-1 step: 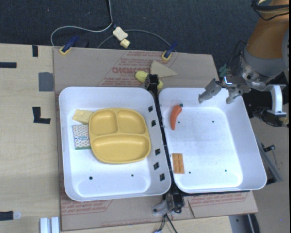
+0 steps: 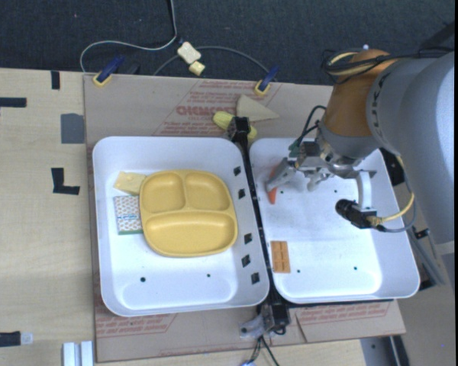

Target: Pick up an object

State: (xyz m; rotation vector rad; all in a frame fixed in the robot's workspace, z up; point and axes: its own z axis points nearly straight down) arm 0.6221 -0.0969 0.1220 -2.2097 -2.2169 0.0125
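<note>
We see the gripper [image 2: 278, 180] low in the right bin [image 2: 328, 280], near its far left corner, with a small orange-red piece [image 2: 272, 196] just at its fingertip. Whether the jaws are open or closed we cannot tell; too small and blurred. No object visibly sits between them.

The other candidate is the orange block [image 2: 280, 256], flat on the bin floor at the near left, close to the divider wall. We judge it light, stiff and not fragile; its flat sides suit a pinch across the narrow width. The wall beside it leaves little finger room on that side.

The bin floor looks smooth and slick, so small pieces may slide when nudged. The left bin [image 2: 107, 280] holds a yellow divided plate [image 2: 189, 212], a patterned card [image 2: 127, 213] and a pale yellow piece [image 2: 128, 181]. Both bins sit on cardboard [image 2: 206, 101].
</note>
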